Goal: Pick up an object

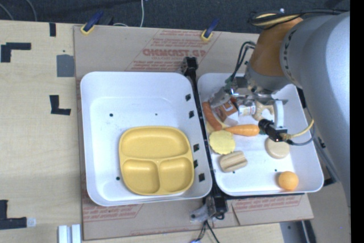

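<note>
Faint red print on the cardboard sheet [165,53] under the bins, perhaps "CHICKASAW"; too blurred to read surely.

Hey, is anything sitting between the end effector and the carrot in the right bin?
Nothing visible does. The end effector hangs just above the carrot in the right bin, with bare space between them. A hot dog lies to its left.
</note>
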`<state>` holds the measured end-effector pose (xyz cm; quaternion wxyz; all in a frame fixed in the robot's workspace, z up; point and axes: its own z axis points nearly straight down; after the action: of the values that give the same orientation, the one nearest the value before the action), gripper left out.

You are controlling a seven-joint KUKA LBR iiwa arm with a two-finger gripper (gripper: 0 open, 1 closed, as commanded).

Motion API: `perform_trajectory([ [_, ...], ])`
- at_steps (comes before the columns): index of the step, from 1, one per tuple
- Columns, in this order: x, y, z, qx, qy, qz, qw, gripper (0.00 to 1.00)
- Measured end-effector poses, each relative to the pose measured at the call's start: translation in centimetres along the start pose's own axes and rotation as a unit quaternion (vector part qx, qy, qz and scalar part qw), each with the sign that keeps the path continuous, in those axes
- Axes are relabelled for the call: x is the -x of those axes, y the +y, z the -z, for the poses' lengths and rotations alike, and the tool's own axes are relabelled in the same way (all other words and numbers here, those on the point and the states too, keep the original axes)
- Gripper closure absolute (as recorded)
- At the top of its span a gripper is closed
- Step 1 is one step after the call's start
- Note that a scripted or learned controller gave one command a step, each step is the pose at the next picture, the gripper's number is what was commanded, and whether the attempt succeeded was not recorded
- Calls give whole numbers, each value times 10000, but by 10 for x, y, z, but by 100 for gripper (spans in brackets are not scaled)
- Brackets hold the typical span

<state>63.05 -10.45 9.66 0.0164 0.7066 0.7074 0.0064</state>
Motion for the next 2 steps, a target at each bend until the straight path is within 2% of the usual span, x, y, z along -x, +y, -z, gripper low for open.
perform_trajectory([
  [1,-2,3,13,41,23,-1,10000,100],
  [2,-73,-17,94,-135,89,38,9999,100],
])
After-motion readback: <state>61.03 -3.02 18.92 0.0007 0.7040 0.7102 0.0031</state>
